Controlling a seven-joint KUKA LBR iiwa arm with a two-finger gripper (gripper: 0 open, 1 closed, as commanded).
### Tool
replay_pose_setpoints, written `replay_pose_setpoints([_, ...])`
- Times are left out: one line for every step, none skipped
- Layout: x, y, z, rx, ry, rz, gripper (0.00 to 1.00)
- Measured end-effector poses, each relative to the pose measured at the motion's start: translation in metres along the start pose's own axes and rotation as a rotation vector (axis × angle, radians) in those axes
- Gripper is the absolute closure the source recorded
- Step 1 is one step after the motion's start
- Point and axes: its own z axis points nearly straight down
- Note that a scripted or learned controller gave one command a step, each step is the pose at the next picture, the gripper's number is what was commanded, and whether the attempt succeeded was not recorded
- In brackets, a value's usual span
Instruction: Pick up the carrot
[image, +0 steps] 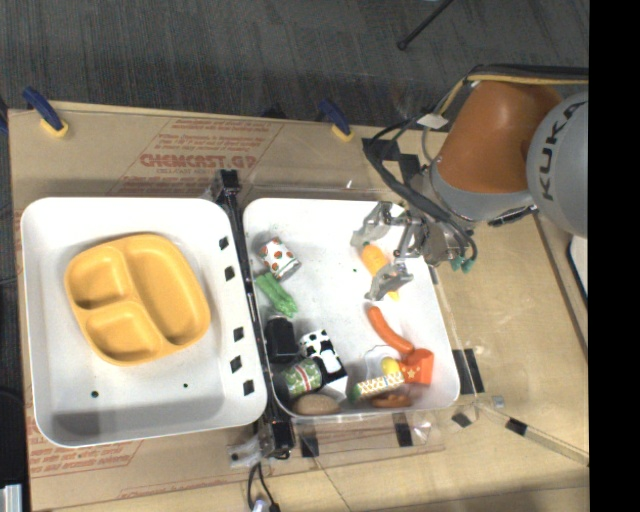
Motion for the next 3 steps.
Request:
replay_pose_setpoints([-0.036,-0.016,0.056,-0.003,0.001,0.161,0.00])
replay_pose_setpoints([-0.061,-0.041,0.133,-0.003,0.002,0.238,0.00])
replay_pose_setpoints([-0.066,-0.039,0.117,0.000,-0.010,0.228,1.00])
